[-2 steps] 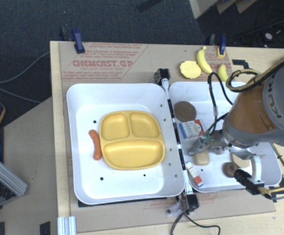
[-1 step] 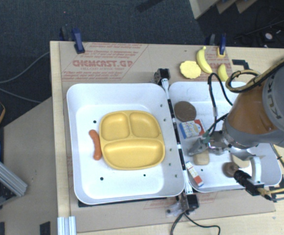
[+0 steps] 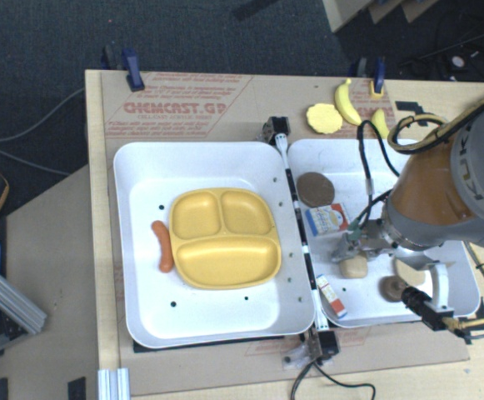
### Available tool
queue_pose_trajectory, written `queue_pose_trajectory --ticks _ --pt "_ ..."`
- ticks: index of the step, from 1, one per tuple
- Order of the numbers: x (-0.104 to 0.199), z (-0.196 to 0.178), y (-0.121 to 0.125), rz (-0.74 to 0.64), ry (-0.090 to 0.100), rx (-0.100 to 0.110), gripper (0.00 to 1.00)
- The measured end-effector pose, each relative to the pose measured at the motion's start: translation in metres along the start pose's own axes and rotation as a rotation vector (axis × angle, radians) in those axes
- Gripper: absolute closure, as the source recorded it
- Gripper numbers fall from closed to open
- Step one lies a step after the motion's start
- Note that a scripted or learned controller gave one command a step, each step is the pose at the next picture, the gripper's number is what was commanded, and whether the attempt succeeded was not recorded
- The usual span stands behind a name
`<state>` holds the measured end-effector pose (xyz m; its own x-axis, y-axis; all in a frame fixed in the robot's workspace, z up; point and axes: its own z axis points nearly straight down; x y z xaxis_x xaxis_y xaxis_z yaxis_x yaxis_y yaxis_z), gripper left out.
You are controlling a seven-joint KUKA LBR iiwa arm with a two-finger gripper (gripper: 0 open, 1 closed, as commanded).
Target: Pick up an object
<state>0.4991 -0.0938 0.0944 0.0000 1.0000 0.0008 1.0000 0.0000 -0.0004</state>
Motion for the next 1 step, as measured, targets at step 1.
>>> queue_pose_trajectory --ticks 1 --pt "0.0808 -0.0961 0.0460 -0.011 0.001 -0.013 1.00"
